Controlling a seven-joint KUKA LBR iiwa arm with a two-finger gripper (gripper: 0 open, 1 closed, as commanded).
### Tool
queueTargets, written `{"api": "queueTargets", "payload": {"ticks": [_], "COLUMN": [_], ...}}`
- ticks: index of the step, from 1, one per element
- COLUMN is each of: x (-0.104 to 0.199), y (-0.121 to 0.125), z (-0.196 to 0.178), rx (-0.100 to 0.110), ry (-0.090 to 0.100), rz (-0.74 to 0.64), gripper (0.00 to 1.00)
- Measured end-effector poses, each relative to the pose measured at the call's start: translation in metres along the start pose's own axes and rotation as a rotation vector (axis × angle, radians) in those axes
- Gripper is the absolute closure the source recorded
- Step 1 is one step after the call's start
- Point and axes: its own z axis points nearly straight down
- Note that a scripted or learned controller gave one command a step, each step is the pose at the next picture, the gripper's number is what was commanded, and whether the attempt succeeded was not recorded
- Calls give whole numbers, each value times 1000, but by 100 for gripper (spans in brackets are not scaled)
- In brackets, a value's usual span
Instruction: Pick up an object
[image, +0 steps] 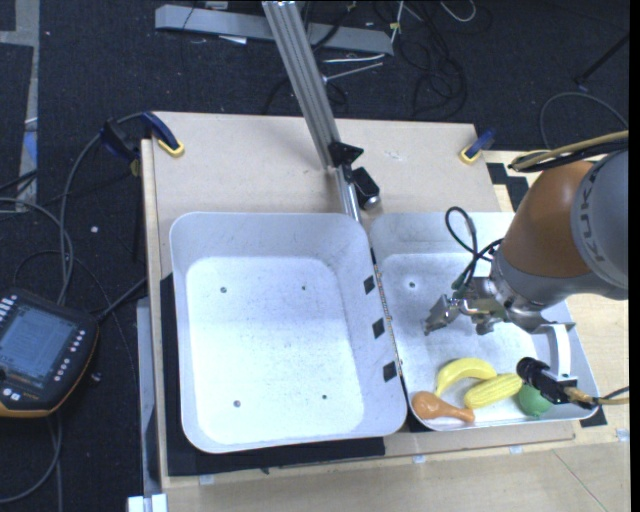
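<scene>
My gripper (447, 318) hangs low over the middle of the right bin (415, 270), its metal fingers pointing left and down, and I see nothing between them. Just below it, near the bin's front edge, lie a yellow banana (462, 372), a yellow corn cob (489, 390), an orange pear-shaped piece (437, 406) and a green round piece (532, 402). The gripper stands apart from all of them, a little above the banana in the view.
The left bin (265, 330) sits beside the right one, the two sharing a raised middle wall (380, 320). A slanted metal pole (315, 100) rises behind the bins. The arm's orange band (555, 215) covers the right bin's right side.
</scene>
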Motion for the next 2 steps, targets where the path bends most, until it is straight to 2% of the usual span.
{"api": "queueTargets", "payload": {"ticks": [1, 2], "x": [0, 0], "y": [0, 0], "z": [29, 18], "rx": [-2, -6], "ry": [0, -1], "rz": [0, 0], "gripper": [0, 100]}}
